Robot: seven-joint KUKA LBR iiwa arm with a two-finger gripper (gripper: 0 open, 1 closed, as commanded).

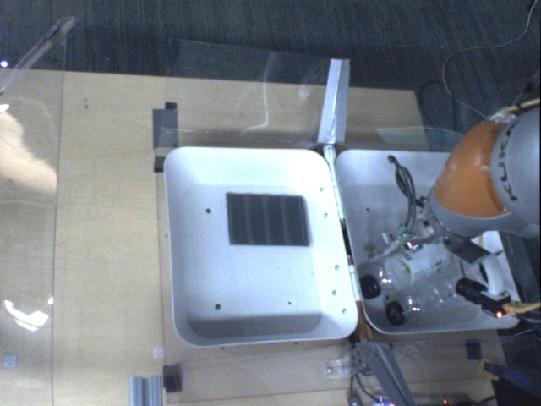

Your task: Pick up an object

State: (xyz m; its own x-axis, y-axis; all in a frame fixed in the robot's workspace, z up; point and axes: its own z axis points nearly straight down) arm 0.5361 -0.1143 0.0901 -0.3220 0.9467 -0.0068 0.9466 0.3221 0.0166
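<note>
we're looking down at the right bin (372,176), where the arm (473,184) hangs over a small jumble at about five o'clock of the desk (101,252). the likeliest thing to lift is a clear plastic bottle (420,271) lying on its side in the middle of that bin, just under the wrist. we judge it light and thin-walled, so it will give under a squeeze and may squirt out sideways, being smooth and round. the body across its middle looks the best place to take hold; the ends would be trickier.

at seven o'clock of the bottle sit two small dark round things (369,287), one near the bin's left wall, the other lower by the front rim. a thin dark cord (401,180) curls at twelve o'clock of the bottle.

the gripper (406,242) is mostly under the orange band and the wrist, tangled visually with the clear plastic, so we cannot tell whether it has closed on anything. the bottle's outline is hard to trace against the white floor. the left bin (194,184) carries a dark ribbed rectangle (267,219) at its centre.
</note>
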